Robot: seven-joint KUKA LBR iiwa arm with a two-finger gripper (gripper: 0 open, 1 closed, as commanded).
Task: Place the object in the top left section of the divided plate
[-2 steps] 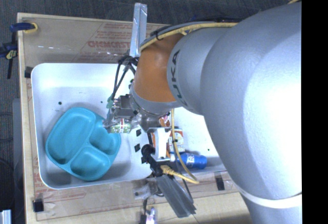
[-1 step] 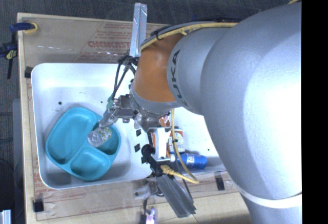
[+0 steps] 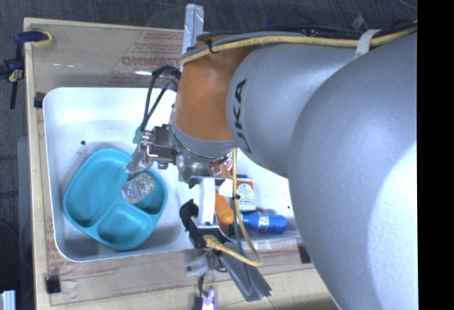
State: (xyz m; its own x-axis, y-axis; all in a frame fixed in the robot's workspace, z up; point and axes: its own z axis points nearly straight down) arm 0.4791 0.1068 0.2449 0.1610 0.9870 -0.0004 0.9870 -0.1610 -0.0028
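The large grey KUKA arm with an orange band [image 3: 319, 159] covers most of the right half of the scene and hides nearly all of the right-hand shallow white bin [image 3: 273, 184]. Of that bin's contents, three things are partly visible below the arm: an orange rounded object [image 3: 224, 211], a blue bottle-like object with white marking [image 3: 264, 222], and a small white carton with printed faces [image 3: 244, 193] (further detail cannot be read).

The left-hand shallow white bin [image 3: 71, 117] sits on the brown cardboard-covered bench [image 3: 106, 53]. It contains the turquoise plastic divided plate [image 3: 96, 195], which lies toward the bin's lower left.

The two-finger gripper [image 3: 142, 167] is above the right side of the plate. A small clear, rounded, glass-like object [image 3: 137, 189] sits directly under the gripper tips, over the plate's right-hand section. Whether the jaws are closed on this object or merely above it cannot be determined.
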